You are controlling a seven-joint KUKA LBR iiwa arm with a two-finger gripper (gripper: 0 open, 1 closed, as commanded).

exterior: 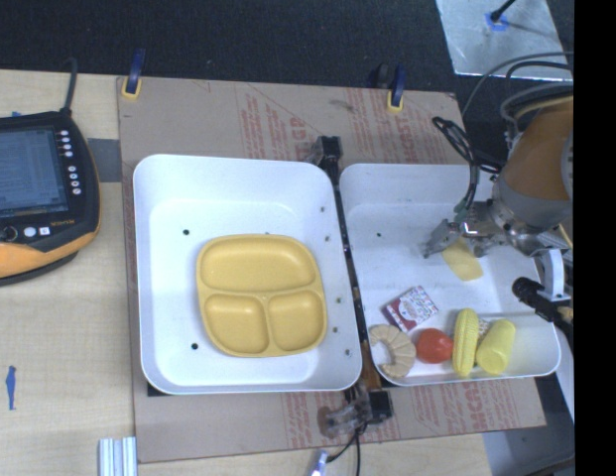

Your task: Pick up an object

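In the right bin (387,191), my gripper (460,242) is open and low over the floor, its grey fingers splayed left and right. A pale yellow wedge (465,264) lies just in front of the fingertips, partly under the gripper; the fingers are not closed on it. Along the bin's front edge lie a red-and-white packet (412,308), a tan ring-shaped biscuit (392,351), a red tomato (433,345), a yellow corn cob (465,341) and a yellow cylinder (497,346).
The left bin (169,196) holds a yellow divided plate (260,294). A control tablet (30,191) rests on the bench at far left. The arm's orange band (541,157) and its cables hang over the right bin's far right corner.
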